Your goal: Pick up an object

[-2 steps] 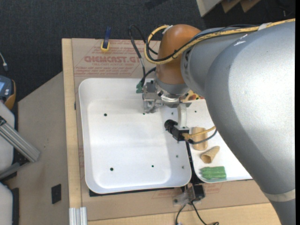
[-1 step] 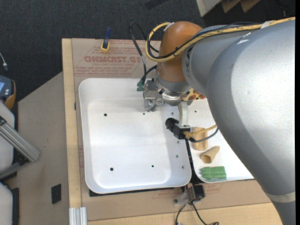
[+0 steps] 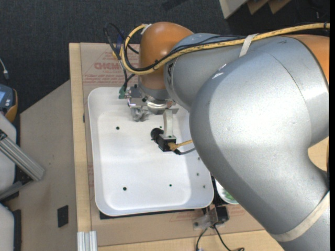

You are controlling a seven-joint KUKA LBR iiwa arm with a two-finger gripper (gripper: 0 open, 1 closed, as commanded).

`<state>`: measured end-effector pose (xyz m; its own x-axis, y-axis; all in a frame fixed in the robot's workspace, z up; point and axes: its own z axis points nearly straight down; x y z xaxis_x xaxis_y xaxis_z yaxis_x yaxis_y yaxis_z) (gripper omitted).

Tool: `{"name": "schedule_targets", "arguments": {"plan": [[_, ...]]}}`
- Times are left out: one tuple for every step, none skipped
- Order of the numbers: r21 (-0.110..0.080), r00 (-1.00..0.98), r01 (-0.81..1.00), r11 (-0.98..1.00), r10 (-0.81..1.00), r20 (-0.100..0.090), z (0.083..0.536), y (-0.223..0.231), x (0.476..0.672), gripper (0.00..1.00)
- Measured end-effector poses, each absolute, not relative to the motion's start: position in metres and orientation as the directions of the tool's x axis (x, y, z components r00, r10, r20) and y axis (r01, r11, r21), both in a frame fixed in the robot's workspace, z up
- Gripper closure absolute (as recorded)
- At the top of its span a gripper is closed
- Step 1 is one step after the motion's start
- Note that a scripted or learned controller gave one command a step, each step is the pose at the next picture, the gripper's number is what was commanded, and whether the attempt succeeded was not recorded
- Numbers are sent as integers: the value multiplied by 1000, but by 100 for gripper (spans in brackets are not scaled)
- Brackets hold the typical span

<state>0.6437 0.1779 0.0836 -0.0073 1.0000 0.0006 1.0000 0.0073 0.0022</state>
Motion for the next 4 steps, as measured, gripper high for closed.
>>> {"name": "schedule_targets", "arguments": {"plan": [[20,-7,1000,7,1000,8,237,229,669,100],[-1,2,1000,-2,1000,2,290,192,590,100],[9,3,1000,-3,1000,0,328,166,652,100],[-17,-3,1000,3,1000,-3,115,226,662,100]]}}
